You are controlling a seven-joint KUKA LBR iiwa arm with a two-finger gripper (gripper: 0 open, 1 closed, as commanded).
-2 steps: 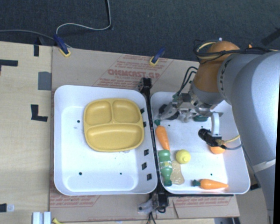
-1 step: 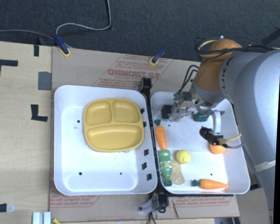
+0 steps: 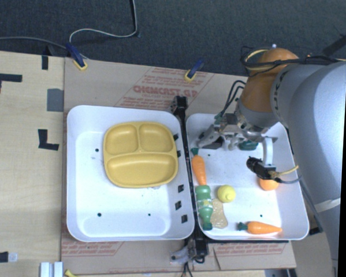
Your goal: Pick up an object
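My gripper [image 3: 219, 138] hangs over the back left part of the right bin [image 3: 290, 225], the grey arm reaching in from the right. A teal piece [image 3: 249, 146] shows just to its right, partly hidden by the wrist. In front of the gripper lies an orange carrot [image 3: 199, 169] along the bin's left wall. Nearer the front sit a green toy vegetable [image 3: 203, 199], a yellow ball [image 3: 226, 194] and a second carrot [image 3: 262, 228]. An orange item [image 3: 269, 184] lies by the right wall. Nothing can be seen held.
The left bin [image 3: 82, 217] holds a yellow divided plate [image 3: 141, 153] in its back half. A black divider [image 3: 183, 164] runs between the two bins. Cardboard lies under the bins, and cables run behind them.
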